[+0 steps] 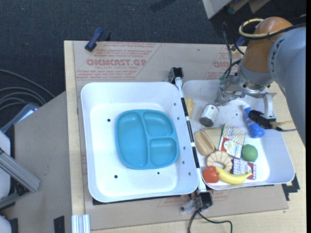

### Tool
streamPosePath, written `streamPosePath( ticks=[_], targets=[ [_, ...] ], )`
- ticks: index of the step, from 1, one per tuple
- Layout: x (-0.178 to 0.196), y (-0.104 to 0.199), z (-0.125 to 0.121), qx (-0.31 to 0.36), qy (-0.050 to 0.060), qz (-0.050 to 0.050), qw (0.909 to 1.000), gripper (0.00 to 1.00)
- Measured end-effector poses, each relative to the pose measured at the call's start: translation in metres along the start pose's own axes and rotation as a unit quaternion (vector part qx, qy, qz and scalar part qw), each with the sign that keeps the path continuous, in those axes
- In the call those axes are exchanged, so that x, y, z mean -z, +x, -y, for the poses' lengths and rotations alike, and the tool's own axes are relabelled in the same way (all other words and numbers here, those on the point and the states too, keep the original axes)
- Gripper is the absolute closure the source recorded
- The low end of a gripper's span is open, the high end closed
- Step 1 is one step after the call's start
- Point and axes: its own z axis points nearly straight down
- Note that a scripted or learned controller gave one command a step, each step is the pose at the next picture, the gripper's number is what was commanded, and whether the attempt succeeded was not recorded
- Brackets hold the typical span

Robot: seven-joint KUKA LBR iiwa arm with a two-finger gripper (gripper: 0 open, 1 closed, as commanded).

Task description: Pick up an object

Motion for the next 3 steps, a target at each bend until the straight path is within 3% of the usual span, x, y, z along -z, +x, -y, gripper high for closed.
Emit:
streamPosePath(
  ticks=[1, 2, 3],
  targets=[
    [0.0, -0.001, 0.0, 0.0, 0.0, 0.0, 1.0, 0.0],
    [0.0, 0.028, 0.0, 0.0, 0.0, 0.0, 1.0, 0.0],
    [0.01, 0.028, 0.0, 0.0, 0.0, 0.0, 1.0, 1.0]
  ],
)
